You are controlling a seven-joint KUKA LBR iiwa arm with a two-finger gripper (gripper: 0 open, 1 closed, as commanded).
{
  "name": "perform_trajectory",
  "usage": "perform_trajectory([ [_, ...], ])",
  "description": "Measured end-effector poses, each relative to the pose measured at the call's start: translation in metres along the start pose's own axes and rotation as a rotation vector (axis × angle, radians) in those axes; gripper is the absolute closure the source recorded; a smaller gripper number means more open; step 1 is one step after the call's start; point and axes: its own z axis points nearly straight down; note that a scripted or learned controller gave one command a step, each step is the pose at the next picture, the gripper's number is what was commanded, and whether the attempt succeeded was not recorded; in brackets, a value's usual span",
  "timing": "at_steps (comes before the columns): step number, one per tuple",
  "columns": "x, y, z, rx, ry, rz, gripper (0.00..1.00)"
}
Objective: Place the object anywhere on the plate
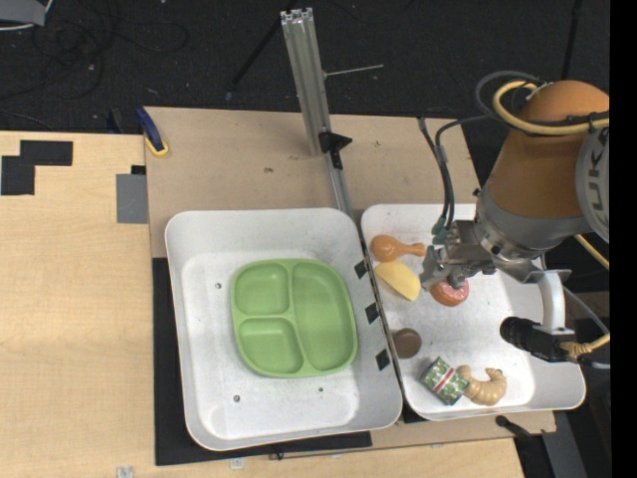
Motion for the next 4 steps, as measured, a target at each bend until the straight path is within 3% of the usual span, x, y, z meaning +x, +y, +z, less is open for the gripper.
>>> perform_trajectory([
  [3, 0.136, 0.040, 0.024, -0.002, -0.002, 0.001, 1.00],
  [4, 0.135, 0.040, 0.024, -0.002, -0.003, 0.002, 0.00],
])
